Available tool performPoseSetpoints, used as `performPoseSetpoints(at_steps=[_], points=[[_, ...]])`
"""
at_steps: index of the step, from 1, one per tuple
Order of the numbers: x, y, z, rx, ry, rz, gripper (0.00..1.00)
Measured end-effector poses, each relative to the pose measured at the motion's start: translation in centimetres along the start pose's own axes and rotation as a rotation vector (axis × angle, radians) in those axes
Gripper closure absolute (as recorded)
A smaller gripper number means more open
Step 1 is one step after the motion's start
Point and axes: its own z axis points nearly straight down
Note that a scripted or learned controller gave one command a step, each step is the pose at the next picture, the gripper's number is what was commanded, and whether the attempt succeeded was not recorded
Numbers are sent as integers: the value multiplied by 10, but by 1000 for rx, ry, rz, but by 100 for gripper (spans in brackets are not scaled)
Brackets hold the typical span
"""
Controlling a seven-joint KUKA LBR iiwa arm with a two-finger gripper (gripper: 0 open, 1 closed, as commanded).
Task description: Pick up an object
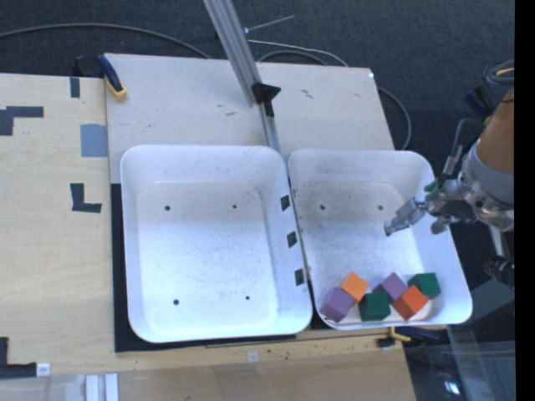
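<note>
While the grey arm with its orange band (500, 153) reaches in from the right edge of the frame, its two-finger tool (415, 218) hangs over the right side of the right shallow white plastic bin (351, 167), near that bin's right wall. One grey finger (402, 218) points left and down toward the bin floor; a second shows just right of it, with a small gap between them, so the tool looks slightly parted, and nothing sits between the fingers.

The small blocks lie well apart from the tool, bunched in the lower right corner of the right bin, at the lower right of the frame. An orange cube (355, 286) sits at the upper left of the bunch, with a light purple cube (337, 304) just below and left of it. A dark green cube (374, 307) rests beside these in the middle, and a second purple cube (391, 286) lies just above it. A red-orange cube (410, 302) sits to the right, close to the bin's lower rim, and another dark green cube (425, 285) is at the bunch's upper right. Most of them touch or nearly touch.

The left shallow white bin (201, 161) fills the centre of the frame. Both bins rest on the pale wooden table (50, 249). A slanted metal rail (234, 36) runs down from the top centre toward the seam between the bins, and a blue and yellow clamp (111, 75) sits at the upper left.
</note>
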Motion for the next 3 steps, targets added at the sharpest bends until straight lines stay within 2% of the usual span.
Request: performPoseSetpoints(at_steps=[1,2,3], points=[[-47,66,156,7,-1,1,0],[45,105,144,-2,3,-9,0],[-25,106,172,2,-4,5,0]])
